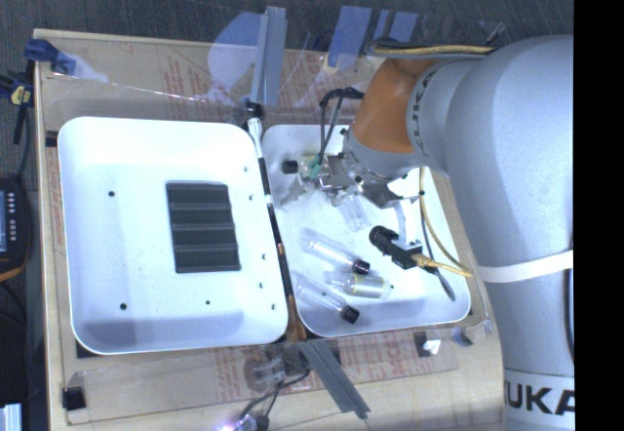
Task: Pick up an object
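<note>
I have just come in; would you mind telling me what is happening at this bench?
The arm reaches in from the right, with its end effector low over the far end of the right bin. Clear tubes with dark caps lie loose in that bin, nearer the camera. A dark ribbed block lies flat in the left bin. Nothing can be seen in the end effector's grasp yet.

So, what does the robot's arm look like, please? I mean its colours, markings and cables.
The arm is thick, rounded and smooth grey, with an orange band above the wrist and a thin pale ring lower down. Black letters reading "KUK" show near its base. A yellow cable runs over the band. The gripper is small and silvery.
</note>
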`<move>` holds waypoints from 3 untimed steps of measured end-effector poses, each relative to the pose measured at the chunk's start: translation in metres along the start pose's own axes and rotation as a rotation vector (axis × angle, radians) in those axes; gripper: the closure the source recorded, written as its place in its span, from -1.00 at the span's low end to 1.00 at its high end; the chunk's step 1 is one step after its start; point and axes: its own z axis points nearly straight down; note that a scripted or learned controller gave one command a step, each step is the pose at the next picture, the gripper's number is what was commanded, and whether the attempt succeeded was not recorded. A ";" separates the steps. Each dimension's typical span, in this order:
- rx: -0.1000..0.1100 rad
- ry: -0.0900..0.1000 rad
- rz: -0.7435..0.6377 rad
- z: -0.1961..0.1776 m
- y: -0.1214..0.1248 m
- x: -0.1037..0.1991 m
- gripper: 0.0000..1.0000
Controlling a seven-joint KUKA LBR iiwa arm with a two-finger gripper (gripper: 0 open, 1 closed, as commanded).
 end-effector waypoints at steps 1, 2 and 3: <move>-0.002 0.001 -0.086 -0.001 -0.068 -0.055 -1.00; -0.006 -0.002 -0.231 -0.135 -0.016 -0.077 -1.00; -0.002 0.000 -0.282 -0.001 0.038 -0.079 -1.00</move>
